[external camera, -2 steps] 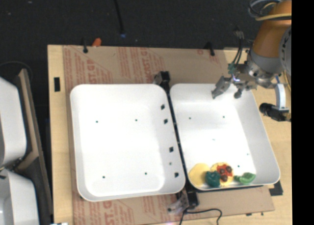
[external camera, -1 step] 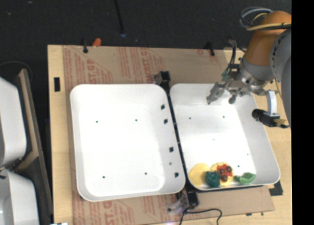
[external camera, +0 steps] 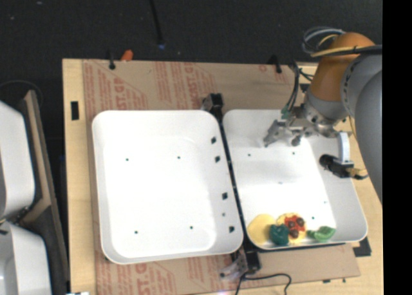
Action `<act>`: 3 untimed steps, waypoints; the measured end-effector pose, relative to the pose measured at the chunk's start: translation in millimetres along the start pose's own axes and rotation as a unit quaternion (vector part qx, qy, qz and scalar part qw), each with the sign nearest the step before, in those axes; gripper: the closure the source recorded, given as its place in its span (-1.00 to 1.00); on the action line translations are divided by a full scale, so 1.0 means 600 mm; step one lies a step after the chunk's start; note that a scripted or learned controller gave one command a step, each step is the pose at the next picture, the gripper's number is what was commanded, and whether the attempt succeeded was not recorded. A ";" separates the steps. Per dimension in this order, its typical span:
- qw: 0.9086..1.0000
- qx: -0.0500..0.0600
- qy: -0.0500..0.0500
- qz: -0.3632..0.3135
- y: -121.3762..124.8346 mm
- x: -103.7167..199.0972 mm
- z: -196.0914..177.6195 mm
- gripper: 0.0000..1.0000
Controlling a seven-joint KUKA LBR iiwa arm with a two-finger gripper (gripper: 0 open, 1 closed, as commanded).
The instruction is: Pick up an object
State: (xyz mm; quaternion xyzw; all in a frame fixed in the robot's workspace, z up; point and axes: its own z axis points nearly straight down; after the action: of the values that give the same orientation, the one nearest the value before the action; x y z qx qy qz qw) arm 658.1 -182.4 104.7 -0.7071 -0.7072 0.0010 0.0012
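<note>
My gripper (external camera: 281, 136) hangs over the far part of the right bin (external camera: 290, 178), its two grey fingers spread apart with nothing between them. A cluster of small objects lies at the near edge of that bin: a pale yellow piece (external camera: 259, 228), a teal piece (external camera: 279, 235), a red piece (external camera: 295, 223) and a green piece (external camera: 322, 232). The gripper is well apart from them, toward the bin's far side.
The left bin (external camera: 161, 184) sits beside the right one, with a black divider strip (external camera: 225, 171) between them. Both rest on a cardboard sheet (external camera: 161, 87) on the bench. White equipment (external camera: 16, 178) stands at the far left.
</note>
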 end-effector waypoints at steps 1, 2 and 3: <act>1.000 -0.003 -0.001 0.000 0.002 -0.001 -0.023 1.00; 1.000 -0.004 -0.001 0.001 -0.004 -0.006 -0.097 1.00; 1.000 -0.004 -0.001 0.000 -0.010 -0.011 -0.170 1.00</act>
State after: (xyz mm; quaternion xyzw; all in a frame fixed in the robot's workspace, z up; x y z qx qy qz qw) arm 652.5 -189.1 206.9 -0.7074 -0.7069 -0.0013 -0.0022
